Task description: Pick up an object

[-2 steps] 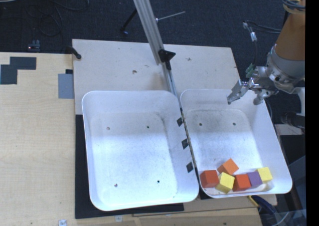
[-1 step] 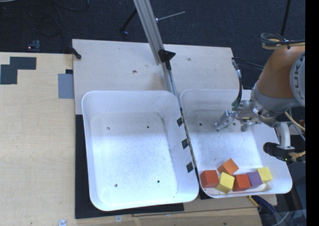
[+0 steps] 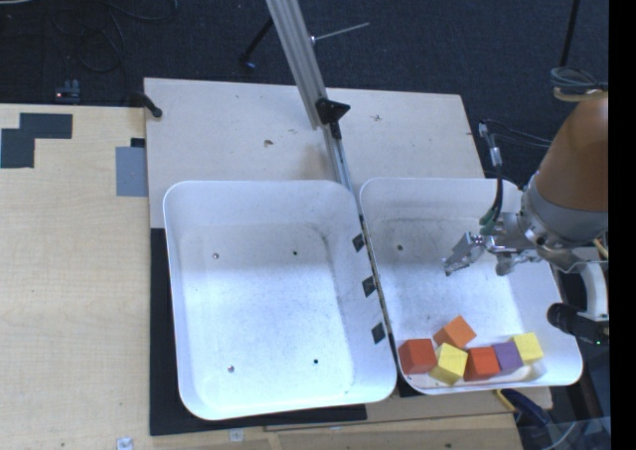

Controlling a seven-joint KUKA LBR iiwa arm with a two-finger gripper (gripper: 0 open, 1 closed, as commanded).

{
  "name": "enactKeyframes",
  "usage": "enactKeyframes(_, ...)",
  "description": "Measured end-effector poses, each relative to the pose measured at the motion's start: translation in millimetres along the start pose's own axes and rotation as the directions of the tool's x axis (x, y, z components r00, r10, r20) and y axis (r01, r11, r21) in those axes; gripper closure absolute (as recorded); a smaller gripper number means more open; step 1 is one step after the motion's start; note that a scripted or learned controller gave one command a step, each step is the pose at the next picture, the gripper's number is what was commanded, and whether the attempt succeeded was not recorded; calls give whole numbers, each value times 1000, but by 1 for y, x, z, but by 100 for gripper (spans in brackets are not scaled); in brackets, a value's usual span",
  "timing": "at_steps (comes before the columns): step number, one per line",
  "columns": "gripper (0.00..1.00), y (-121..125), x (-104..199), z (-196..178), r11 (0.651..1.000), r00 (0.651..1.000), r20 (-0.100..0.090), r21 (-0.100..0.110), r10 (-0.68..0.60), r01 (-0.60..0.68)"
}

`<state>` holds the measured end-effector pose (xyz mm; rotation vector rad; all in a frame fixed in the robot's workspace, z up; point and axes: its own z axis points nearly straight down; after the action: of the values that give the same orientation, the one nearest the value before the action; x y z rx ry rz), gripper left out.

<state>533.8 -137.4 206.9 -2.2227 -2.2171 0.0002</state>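
Note:
Several small blocks lie in a cluster at the near edge of the right bin (image 3: 417, 202): a red one (image 3: 417, 355), an orange one (image 3: 460, 331), a yellow one (image 3: 450, 363), another red-orange one (image 3: 484, 362), a purple one (image 3: 508, 355) and a second yellow one (image 3: 529, 346). My gripper (image 3: 463, 256) hangs over the middle of the right bin, above and behind the blocks, reaching in from the right. Its fingers point left and nothing shows between them.
The left bin (image 3: 199, 202) sits beside the right one, parted by a ridge with black clips (image 3: 369, 285). A slanted metal rail (image 3: 298, 51) rises behind the bins. The pale bench top (image 3: 70, 269) stretches to the left.

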Motion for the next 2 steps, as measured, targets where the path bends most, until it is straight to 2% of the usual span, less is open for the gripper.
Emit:
enactKeyframes(1, 0, -28, 17, 118, 1000, 1000, 2, -2, -1, 1)
enactKeyframes(2, 0, -46, 23, 9, 1000, 1000, 2, -6, -3, 3)
